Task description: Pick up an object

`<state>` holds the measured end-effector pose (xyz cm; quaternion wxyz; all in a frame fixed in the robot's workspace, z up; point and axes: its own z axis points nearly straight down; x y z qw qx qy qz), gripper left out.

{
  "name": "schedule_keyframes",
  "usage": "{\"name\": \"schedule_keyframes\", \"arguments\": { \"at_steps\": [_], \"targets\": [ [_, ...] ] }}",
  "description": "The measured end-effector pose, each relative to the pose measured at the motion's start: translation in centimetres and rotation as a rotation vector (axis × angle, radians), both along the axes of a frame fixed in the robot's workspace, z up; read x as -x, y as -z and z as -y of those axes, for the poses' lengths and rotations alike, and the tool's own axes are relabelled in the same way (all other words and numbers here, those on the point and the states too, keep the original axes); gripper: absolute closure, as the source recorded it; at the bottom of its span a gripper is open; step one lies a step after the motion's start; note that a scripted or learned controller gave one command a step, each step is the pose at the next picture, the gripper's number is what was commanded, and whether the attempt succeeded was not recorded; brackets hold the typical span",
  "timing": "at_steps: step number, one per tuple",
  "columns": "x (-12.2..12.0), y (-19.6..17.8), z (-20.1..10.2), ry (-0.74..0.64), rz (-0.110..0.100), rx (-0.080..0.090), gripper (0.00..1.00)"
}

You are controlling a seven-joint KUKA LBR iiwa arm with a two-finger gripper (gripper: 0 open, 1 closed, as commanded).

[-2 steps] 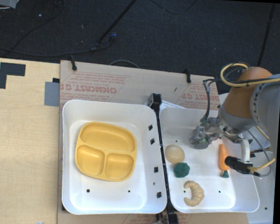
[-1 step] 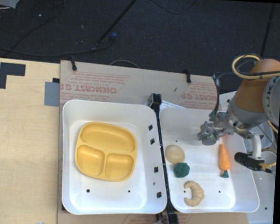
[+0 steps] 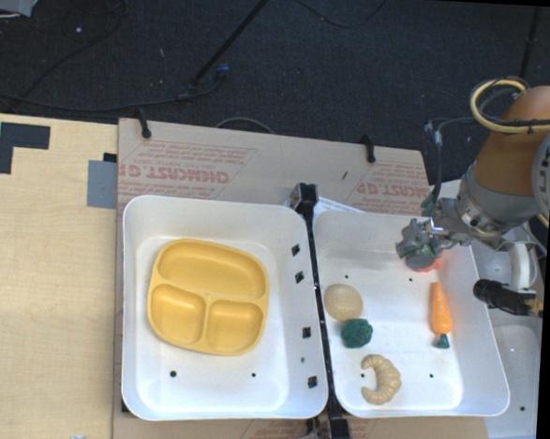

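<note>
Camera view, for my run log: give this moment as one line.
gripper low over right bin, on red item | carrot, croissant, broccoli, cream ball lying loose | yellow plate in left bin

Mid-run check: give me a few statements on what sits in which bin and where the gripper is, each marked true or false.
1. The yellow divided plate lies in the left bin. True.
2. The carrot lies in the left bin. False: it lies in the right bin, near its right side.
3. The gripper is over the right bin's upper part, at a small red-orange object. True.
4. The green piece sits on the plate. False: it is in the right bin, just below the pale round item.
5. The croissant lies nearest the right bin's lower edge. True.
</note>
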<state>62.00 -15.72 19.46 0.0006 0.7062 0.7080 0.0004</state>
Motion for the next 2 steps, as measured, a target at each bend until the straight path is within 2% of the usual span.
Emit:
{"name": "schedule_keyframes", "arguments": {
  "at_steps": [1,2],
  "targets": [
    [-0.1,-5.3,0.1,0.000,0.001,0.001,1.00],
    [1.0,-5.1,-4.1,-0.001,-0.006,-0.002,1.00]
  ]
}}
